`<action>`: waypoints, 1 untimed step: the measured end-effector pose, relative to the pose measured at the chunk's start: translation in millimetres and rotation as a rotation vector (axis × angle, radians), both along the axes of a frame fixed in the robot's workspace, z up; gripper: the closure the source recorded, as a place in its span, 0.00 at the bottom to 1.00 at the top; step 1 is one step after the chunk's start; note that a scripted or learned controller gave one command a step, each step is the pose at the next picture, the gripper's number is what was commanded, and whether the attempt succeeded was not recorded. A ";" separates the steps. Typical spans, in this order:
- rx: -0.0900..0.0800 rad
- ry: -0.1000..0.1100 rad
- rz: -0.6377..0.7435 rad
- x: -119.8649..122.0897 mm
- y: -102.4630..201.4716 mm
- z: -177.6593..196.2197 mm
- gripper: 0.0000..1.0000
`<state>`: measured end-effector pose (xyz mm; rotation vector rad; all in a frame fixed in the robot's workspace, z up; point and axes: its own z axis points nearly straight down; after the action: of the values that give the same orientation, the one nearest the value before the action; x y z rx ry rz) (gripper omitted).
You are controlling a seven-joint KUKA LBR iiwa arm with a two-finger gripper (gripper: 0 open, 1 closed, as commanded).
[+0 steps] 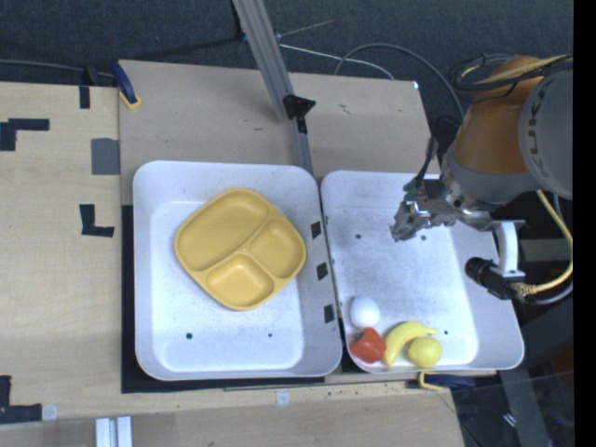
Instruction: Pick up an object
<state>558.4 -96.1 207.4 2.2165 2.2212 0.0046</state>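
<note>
Tool (410, 223) over right bin (410, 268), toward its 12 o'clock, nothing in it; I can't tell its grip | white egg (363, 311), red piece (370, 345), banana (402, 337), yellow fruit (425, 351) clustered at 6 o'clock | yellow divided plate (240, 248) in left bin (158, 277) | desk (56, 250) at 9 o'clock.

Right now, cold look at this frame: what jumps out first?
The yellow divided tray lies at a slant in the left bin. A cluster sits in the near corner of the right bin: white egg, red piece, banana and a round yellow fruit. The gripper is over that bin's far part, apart from the cluster.
</note>
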 end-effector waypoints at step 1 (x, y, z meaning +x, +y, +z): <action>0.000 -0.001 0.001 4.9 9.1 57.9 1.00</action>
<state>563.2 -86.9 265.3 2.2151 2.2216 0.0053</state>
